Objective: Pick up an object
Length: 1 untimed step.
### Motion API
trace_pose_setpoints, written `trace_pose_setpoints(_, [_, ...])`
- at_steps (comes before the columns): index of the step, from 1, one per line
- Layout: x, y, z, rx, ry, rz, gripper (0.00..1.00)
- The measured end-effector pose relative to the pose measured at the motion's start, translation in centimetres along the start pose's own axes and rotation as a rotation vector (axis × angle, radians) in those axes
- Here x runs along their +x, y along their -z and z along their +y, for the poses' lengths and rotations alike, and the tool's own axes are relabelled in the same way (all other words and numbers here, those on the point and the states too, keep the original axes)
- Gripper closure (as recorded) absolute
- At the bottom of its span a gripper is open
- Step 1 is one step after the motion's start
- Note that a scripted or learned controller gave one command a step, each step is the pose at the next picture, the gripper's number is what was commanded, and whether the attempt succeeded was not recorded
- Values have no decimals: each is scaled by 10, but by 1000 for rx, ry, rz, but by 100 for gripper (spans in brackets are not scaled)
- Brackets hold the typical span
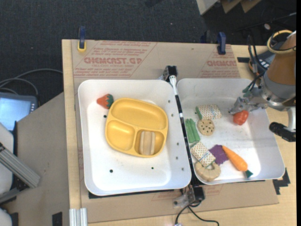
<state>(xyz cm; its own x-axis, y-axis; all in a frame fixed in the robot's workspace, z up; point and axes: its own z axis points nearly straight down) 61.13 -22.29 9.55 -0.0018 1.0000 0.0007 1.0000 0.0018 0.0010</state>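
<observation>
My gripper (241, 107) hangs over the upper right part of the right bin (263, 171), coming in from the right under the orange band. A small red toy fruit (240, 118) sits right at its tip, touching or just below it; whether it is gripped I cannot tell. Lower in the same bin lie an orange carrot (236, 159), a purple piece (218, 153), a round cookie (205, 126), a green bean pod (191, 131), a patterned cracker (208, 111) and a tan bread round (208, 172).
The left bin (136, 178) holds a yellow divided plate (136, 126) with a pale bread slice (147, 142) in one compartment, and a strawberry (105, 100) at its upper left. A black bar (181, 126) runs between the bins. Cables hang at the far right (282, 131).
</observation>
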Motion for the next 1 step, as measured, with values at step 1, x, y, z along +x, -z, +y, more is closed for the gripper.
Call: trace_pose_setpoints(1, [63,-11,59,-5,5,-1,100])
